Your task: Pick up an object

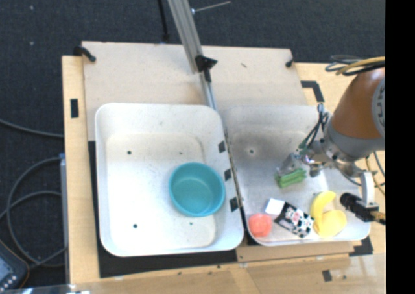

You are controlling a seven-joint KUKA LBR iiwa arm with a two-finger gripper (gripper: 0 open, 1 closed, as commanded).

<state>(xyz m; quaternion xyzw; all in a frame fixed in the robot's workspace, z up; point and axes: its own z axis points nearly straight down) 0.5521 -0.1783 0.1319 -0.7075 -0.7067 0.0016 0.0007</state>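
Observation:
The right bin (259,134) holds a small green block (291,177) near its middle right. Along its front edge lie a red ball (260,224), a white and black patterned item (289,216) and a yellow object (326,214). My gripper (306,161) hangs low in the right bin, just above and to the right of the green block, touching it or nearly so. The grey arm with its orange band (360,108) comes in from the right and hides the bin's right side.
A teal bowl (196,188) sits in the left bin (130,150), toward its front right. A slanted metal pole (185,20) rises from the bench behind the bins. Cables run at the far right by the arm.

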